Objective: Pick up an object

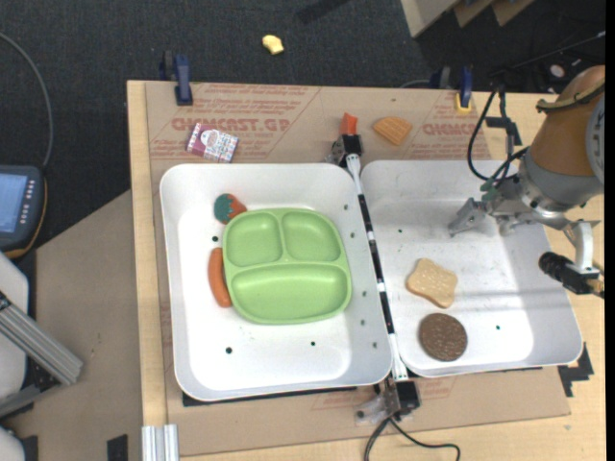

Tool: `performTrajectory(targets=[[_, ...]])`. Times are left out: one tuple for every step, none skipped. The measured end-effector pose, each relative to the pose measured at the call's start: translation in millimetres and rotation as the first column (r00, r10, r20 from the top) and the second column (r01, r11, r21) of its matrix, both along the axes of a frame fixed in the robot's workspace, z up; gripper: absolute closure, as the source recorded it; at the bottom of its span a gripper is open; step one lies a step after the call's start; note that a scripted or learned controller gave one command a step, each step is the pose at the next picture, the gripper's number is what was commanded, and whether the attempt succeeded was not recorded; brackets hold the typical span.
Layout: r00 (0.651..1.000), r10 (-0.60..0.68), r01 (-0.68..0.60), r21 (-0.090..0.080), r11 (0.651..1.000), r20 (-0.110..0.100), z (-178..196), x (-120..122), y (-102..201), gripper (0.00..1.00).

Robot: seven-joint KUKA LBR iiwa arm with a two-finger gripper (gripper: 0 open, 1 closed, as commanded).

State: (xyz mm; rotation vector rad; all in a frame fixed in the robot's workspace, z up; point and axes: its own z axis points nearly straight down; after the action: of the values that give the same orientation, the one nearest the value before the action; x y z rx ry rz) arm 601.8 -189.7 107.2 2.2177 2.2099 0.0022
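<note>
The right bin (538, 349) holds a tan slice of toast (431, 282) and, just in front of it, a round dark-brown patty (443, 336). My gripper (485, 223) hovers over the back half of that bin, up and to the right of the toast and apart from it. Its grey fingers (464, 221) are spread open with nothing between them. The arm, with its orange band (565, 133), comes in from the right. In the left bin (192, 353) a green divided plate (285, 264) lies with an orange carrot-like piece (218, 277) at its left edge and a small green-and-orange item (229, 206) at its back left corner.
On the cardboard behind the bins lie a pink-and-white packet (211, 142), a small orange piece (348, 121) and a tan biscuit-like piece (391, 130). Blue clamps (181, 77) hold the board's back edge. A black divider (370, 257) runs between the bins.
</note>
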Motion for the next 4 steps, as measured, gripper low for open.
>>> performTrajectory(targets=[[1.000, 0.014, -0.014, 0.010, 1.000, 0.001, 83, -21, 112, 0.00], [1.000, 0.001, -0.001, 0.008, 1.000, -0.018, -10, -39, 94, 0.00], [1.000, 0.001, -0.001, 0.007, 1.000, -0.012, -24, -66, 77, 0.00], [1.000, 0.000, 0.000, 0.002, 1.000, -0.003, -5, -34, 11, 0.00]])
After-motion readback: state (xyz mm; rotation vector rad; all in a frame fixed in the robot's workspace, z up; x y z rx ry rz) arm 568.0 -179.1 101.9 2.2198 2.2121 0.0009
